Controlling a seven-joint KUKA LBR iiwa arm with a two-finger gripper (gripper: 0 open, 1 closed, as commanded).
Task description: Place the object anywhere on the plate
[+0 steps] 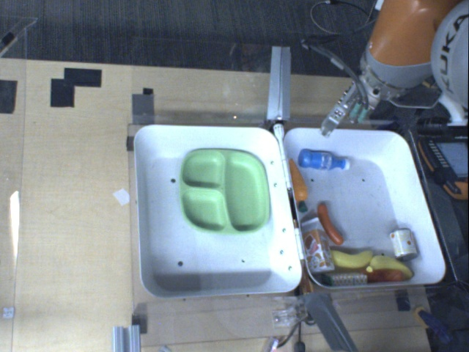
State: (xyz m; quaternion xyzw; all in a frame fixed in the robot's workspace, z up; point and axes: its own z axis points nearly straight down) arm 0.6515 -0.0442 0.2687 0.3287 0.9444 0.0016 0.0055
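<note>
Plate (224,190): green, three compartments, resting in the left bin (157,218), nothing on it.
Candidate objects: all in the right bin (410,169); none on the plate yet.
Blue bottle (321,160): lying on its side near the back of the bin, apart from the other items; the nearest object to the claw.
Carrot (297,181): orange, lying tight along the divider wall.
Sausage (330,223): reddish, lying loose near the bin's middle.
Packet (316,246): small printed wrapper just below the sausage.
Banana (370,260): yellow, at the front wall, touching a red item beneath it.
Metal can (402,243): small, silver, by the right front corner.
Gripper (338,116): hovering above the back rim of the right bin, tilted; fingers appear close together with nothing between them, though the small scale leaves this uncertain.
Step in hand: approach to a pick; no contact with any object.
Recommended target: blue bottle, judged the easiest, with free space on all sides.
Grasp advice: spread the fingers before descent; straddle the bottle across its narrow width, not along its length; centre on the body, not the cap.
Risk: round body likely to roll if touched off-centre.
Transfer: lift clear of the divider, carry left, release low over any compartment.
</note>
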